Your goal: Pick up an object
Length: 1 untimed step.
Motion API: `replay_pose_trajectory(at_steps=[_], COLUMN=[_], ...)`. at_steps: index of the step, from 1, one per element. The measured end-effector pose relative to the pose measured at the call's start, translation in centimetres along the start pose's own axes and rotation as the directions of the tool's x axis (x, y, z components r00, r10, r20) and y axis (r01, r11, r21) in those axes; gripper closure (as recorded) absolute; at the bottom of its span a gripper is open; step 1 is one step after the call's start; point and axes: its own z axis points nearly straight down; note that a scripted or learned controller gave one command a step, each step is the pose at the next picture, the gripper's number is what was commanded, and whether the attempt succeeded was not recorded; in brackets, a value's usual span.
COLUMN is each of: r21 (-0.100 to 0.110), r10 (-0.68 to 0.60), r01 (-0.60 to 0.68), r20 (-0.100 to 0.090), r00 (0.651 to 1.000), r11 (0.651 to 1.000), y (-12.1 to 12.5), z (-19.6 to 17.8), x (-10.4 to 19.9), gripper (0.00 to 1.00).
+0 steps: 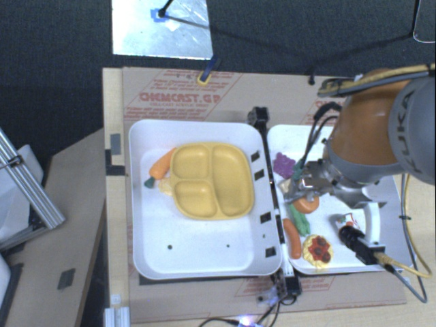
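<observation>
Inside the left bin (146,251) lie a yellow tray (208,180) and carrot (161,163); claw (304,191) grip unclear.

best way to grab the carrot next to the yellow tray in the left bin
Grip the carrot across its orange body near the middle, coming straight down from above. It lies flat on the floor of the left bin, slanted, with its thick end tucked against the rim of the yellow tray. Set the fingers across its narrow width, probably slightly toward the green tip, away from that rim.
</observation>
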Motion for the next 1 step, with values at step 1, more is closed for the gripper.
replay_pose_trajectory(at_steps=[1], r21=[0.000], r10=[-0.003], r01=[0.003], r20=[0.000], r00=[1.000], r11=[1.000], y=[0.49], z=[0.36], x=[0.74], gripper=[1.00])
